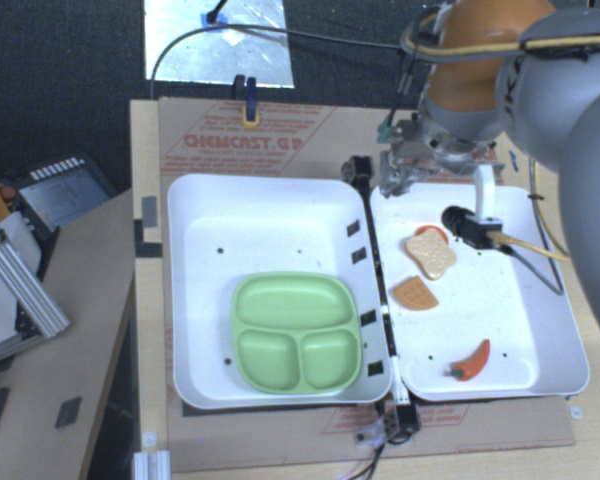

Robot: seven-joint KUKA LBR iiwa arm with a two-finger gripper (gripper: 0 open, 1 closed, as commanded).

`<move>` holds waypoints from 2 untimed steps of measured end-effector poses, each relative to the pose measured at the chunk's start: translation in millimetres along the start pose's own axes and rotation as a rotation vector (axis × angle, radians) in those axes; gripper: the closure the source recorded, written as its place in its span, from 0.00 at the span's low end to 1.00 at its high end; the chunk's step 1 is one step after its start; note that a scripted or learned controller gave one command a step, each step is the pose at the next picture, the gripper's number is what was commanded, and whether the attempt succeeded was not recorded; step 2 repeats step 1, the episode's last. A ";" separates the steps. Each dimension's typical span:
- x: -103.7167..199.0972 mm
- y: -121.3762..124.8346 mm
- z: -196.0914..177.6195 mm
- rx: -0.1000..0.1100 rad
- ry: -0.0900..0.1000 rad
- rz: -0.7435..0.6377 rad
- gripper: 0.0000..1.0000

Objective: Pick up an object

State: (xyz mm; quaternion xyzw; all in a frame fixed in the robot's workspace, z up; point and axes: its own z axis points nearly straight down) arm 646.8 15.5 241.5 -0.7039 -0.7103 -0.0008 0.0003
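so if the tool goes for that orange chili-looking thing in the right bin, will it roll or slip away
The orange chili lies flat, curved and thin, so it probably won't roll far, though it may pivot when nudged. It looks like smooth moulded plastic, likely light and a bit slippery. It sits low in the right bin, leaving little to pinch.

1. The two white bins, the left bin [270, 208] and the right bin [540, 338], look like smooth, moulded plastic with a soft sheen.
2. The green tray [295, 330] at lower centre appears to be matt plastic, evenly coloured.
3. The bread slice [431, 255] and waffle piece [415, 293] right of centre look like dull, lightly textured toy plastic; the carrot [472, 359] at lower right has a slight gloss.
4. The sheet under the bins [280, 138] resembles brown printed cardboard or paper, matt.
5. The arm's orange band [480, 38] at upper right is glossy; the grey shell [570, 98] beside it is smooth, satin.
6. The square plate [218, 28] at upper left looks like brushed, reflective metal.
7. The backdrop [60, 58] looks like dark, rough cloth.
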 end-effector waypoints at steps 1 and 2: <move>55.2 9.7 15.3 -0.001 0.001 -0.001 1.00; 55.2 9.7 15.3 -0.001 0.001 -0.001 1.00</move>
